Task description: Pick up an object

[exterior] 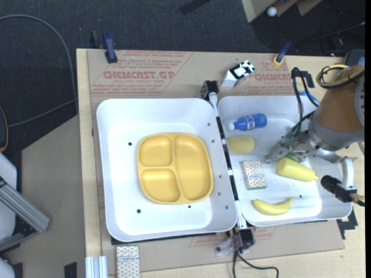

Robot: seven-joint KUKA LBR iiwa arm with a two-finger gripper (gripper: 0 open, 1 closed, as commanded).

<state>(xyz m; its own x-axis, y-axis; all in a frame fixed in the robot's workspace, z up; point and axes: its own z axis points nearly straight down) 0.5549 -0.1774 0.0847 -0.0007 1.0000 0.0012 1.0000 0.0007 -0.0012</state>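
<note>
The right bin holds several objects. A blue bottle lies at its back, with a pale yellow oval piece just in front of it. A speckled block sits left of centre and a banana lies near the front wall. A yellow cone-shaped piece lies at the right. My gripper hangs low over the bin, just behind and to the left of that yellow piece, close to it. Nothing is visibly held.
The left bin holds a yellow divided plate. A black-and-white small object lies on the cardboard behind the bins. Cables loop beside the arm at the right bin's back right corner.
</note>
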